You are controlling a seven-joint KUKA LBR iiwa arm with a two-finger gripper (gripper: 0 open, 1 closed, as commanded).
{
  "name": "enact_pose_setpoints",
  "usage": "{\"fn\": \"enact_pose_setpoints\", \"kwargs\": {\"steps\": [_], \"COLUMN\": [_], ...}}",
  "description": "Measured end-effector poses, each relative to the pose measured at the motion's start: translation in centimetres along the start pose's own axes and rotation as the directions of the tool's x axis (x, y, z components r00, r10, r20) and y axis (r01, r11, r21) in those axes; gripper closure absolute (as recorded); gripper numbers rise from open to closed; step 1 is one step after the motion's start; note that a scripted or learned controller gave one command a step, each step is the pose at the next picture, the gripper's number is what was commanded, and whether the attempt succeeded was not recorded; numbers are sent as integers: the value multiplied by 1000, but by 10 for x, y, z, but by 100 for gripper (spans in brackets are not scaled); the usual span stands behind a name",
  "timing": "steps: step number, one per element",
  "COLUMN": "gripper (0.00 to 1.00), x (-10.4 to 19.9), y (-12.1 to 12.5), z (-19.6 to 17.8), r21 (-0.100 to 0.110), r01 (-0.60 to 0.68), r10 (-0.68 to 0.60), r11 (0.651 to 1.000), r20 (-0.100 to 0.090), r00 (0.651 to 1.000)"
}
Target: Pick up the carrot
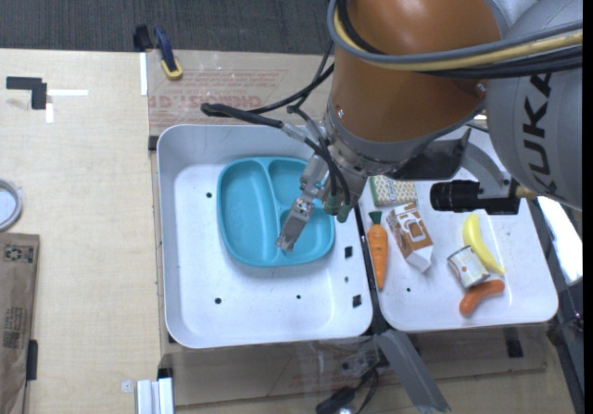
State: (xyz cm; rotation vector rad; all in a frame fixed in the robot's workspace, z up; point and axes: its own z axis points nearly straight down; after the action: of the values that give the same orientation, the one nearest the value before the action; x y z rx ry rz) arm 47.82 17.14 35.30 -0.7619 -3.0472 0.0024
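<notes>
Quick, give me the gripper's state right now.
Gripper: over the blue divided plate in the left bin, nothing between it and the plate seen held; open or shut cannot be told. The carrot lies in the right bin.

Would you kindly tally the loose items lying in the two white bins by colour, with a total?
Blue: 1, the divided plate
Orange: 2, the carrot and the sausage
Yellow: 1, the banana
Mixed print: 3, the carton, the can and the box
Total: 7
</notes>
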Motion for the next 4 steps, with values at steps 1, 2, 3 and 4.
{"fn": "enact_pose_setpoints", "kwargs": {"steps": [1,2,3,4], "gripper": [0,100,0,0], "x": [-43,-44,-44,-14], "y": [-39,-38,-38,-25], "z": [-89,-97,-97,-36], "r21": [-1,-1,-1,-1], "r01": [-77,-76,-76,203], "r10": [77,76,76,-203], "r11": [997,997,997,979], "r20": [2,4,3,0], "r00": [997,997,997,979]}}
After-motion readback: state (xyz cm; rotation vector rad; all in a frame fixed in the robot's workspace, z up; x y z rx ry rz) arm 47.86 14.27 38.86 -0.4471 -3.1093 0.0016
